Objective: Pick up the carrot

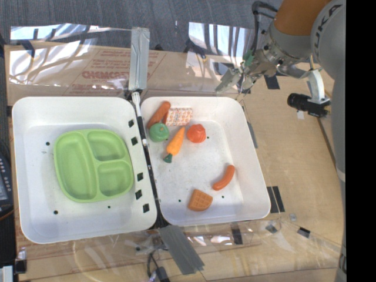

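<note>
The carrot (174, 143) lies in the right bin (249, 175), near its upper left corner, just beside a green round item (158, 132) and near a tomato (196, 133). The gripper (234, 80) hovers beyond the bin's far rim, over the surface (294, 151). Its fingers are spread apart, holding nothing.

Readable text: little, mostly blurred.
Cardboard sheet (106, 69) behind the left bin (23, 175) has red print, reversed/upside down, too blurred to read. Arm's grey link (329, 25), up-right of that bin, shows part of dark lettering, approx. "KUKA", cut off at frame edge. Small packet (178, 116) in the right bin (252, 181), just right of the left bin's far corner, has reddish markings, not legible.
</note>
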`<state>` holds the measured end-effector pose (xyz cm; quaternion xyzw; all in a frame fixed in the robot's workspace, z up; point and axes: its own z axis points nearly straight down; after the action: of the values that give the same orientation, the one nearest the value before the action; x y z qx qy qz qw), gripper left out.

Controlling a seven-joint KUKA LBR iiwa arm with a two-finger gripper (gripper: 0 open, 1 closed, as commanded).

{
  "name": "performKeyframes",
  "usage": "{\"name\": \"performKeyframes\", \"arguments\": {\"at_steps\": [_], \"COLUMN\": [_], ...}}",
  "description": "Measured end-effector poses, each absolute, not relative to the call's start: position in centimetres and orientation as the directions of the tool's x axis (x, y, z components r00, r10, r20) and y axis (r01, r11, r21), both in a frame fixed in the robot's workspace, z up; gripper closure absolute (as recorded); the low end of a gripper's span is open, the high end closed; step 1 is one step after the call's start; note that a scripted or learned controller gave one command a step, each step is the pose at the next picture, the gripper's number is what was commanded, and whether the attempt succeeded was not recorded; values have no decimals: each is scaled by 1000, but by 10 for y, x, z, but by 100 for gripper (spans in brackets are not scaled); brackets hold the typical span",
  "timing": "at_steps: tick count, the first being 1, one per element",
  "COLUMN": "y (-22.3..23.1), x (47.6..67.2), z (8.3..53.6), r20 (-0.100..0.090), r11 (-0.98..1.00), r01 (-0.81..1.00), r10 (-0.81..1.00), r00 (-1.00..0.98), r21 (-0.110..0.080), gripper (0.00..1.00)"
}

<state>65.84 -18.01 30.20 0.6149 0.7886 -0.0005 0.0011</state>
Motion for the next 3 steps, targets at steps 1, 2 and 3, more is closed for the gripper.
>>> {"name": "performKeyframes", "arguments": {"at_steps": [1, 2, 3], "y": [-143, -128, -127], "x": [656, 618, 619], "z": [153, 90, 99], "r20": [1, 0, -1], "r11": [181, 162, 167], "r01": [983, 987, 986], "r10": [983, 987, 986], "r00": [-181, -162, -167], "r21": [-7, -3, -2], "gripper": [0, 0, 100]}}
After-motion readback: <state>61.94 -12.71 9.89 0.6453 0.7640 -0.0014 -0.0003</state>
